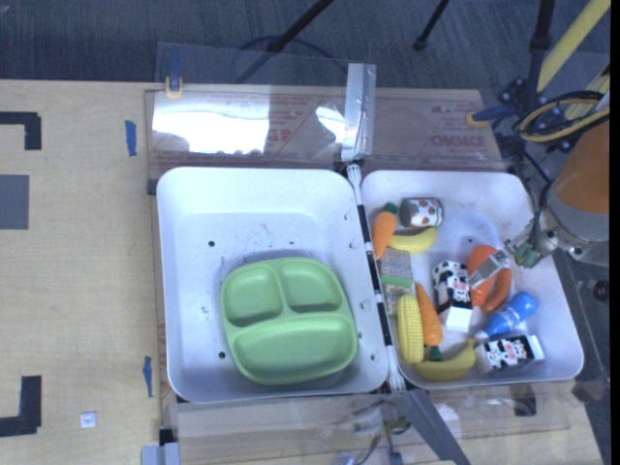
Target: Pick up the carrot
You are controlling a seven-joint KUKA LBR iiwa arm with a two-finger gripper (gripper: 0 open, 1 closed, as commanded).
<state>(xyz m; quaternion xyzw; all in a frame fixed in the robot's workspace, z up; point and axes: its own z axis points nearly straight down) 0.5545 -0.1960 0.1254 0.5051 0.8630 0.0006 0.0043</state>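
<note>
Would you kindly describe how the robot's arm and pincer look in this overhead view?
At the view's right edge, the arm shows as a rounded grey body with a broad orange band above the wrist. From it a slim metallic pincer reaches into the right bin: silvery-grey, with a small greenish part near its base. Yellow and black cables coil behind the arm.

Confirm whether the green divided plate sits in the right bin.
No: the green plate lies in the left bin.

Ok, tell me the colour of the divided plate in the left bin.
Light green; the divided plate shows plainly in the camera view.
</note>
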